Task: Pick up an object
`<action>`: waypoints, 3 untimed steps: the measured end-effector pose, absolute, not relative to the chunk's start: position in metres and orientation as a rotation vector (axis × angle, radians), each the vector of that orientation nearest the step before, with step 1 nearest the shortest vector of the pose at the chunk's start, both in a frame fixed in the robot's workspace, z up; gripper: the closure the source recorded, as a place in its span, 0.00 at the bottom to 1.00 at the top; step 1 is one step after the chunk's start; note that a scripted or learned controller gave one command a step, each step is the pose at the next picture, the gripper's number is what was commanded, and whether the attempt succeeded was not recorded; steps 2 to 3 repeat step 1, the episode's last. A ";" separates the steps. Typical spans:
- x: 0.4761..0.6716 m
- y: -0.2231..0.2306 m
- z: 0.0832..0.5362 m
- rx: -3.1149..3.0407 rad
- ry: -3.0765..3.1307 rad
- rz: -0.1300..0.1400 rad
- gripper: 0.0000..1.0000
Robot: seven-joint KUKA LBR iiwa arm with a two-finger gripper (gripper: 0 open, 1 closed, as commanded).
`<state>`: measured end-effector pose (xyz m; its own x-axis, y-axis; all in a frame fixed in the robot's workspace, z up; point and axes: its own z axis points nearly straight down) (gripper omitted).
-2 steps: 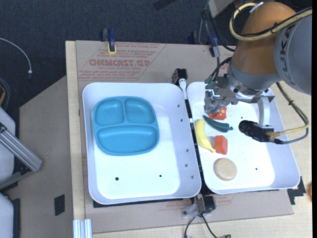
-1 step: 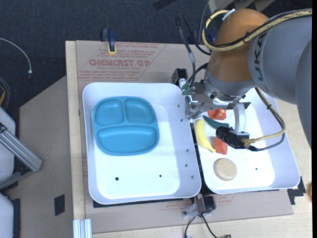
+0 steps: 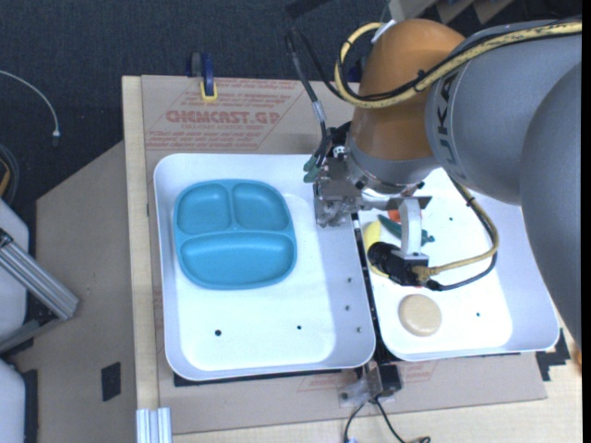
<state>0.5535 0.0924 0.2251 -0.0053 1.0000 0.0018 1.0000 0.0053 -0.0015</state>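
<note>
The gripper [image 3: 331, 212] — its grip cannot be told — should be centred over the beige disc [image 3: 420, 314] before being lowered.

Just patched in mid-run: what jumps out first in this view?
The blue three-compartment plastic plate lying in the left white bin stands out first. Then the grey arm's orange band, looming over the bins' divide, and a round beige disc in the right white bin.

Plate [image 3: 235, 233]: blue plastic, smooth, soft sheen. Left bin [image 3: 277, 340] and right bin [image 3: 499, 332]: white plastic, smooth, slightly glossy. Disc [image 3: 420, 314]: tan, matt. Board [image 3: 240, 118]: brown, matt, cardboard-like, red print. Band [image 3: 406, 72]: orange, glossy. Arm casing [image 3: 526, 109]: grey, smooth satin
</note>
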 end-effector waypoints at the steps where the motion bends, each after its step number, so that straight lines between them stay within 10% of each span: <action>1: 0.554 0.090 0.225 -2.219 -2.222 0.001 0.00; 3: 0.554 0.090 0.225 -2.219 -2.222 0.001 0.00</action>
